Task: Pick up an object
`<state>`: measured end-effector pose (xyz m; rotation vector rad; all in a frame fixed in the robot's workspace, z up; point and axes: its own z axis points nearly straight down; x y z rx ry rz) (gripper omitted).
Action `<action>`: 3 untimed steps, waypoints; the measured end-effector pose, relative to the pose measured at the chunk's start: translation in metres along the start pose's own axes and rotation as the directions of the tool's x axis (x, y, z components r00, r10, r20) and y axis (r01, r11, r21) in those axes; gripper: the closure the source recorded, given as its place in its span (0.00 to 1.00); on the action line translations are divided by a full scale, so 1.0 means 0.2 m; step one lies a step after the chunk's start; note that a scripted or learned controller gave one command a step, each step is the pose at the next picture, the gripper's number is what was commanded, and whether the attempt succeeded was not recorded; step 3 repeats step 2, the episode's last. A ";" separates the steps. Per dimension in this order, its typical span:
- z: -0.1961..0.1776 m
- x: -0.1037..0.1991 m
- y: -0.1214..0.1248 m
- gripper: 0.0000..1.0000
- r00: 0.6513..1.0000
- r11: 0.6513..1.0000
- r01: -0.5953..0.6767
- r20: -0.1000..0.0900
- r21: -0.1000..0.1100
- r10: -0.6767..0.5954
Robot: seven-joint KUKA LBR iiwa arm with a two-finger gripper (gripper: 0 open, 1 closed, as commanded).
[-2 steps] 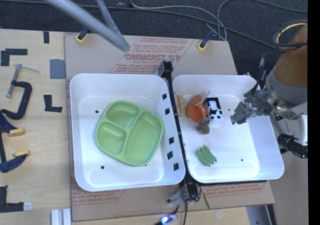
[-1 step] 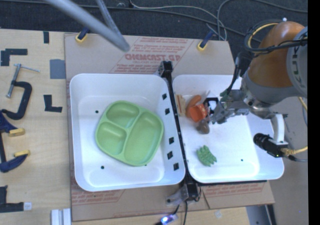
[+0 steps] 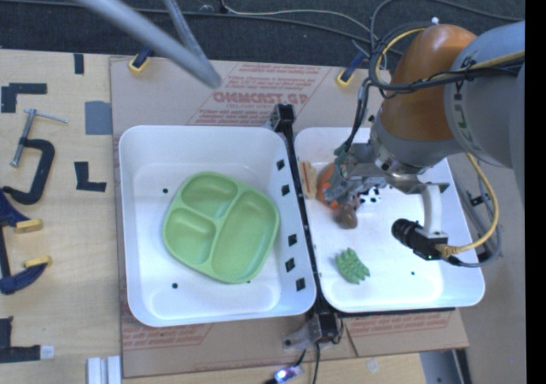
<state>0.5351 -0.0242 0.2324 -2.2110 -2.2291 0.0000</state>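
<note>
Camera view gives you the gripper down in the right bin, over an orange object; a green piece lies near, below it.

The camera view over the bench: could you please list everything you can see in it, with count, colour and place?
bins: two, white, side by side on the bench
divided plate: one, light green, in the left bin
leafy toy: one, green, lying in the right bin near its front
small objects: a cluster, orange and brown, in the right bin under the gripper; too small to tell what they are
C-clamp: one, black, on the bench at the far left
arm: one, grey with an orange band, reaching over the right bin
gripper: one, down among the cluster
</note>
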 end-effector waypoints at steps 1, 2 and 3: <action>0.06 0.23 0.06 1.00 1.000 1.000 -0.002 0.001 0.001 0.002; 0.04 0.54 0.10 1.00 1.000 1.000 0.000 0.000 0.000 0.000; 0.04 0.54 0.10 1.00 1.000 1.000 0.000 0.000 0.000 0.000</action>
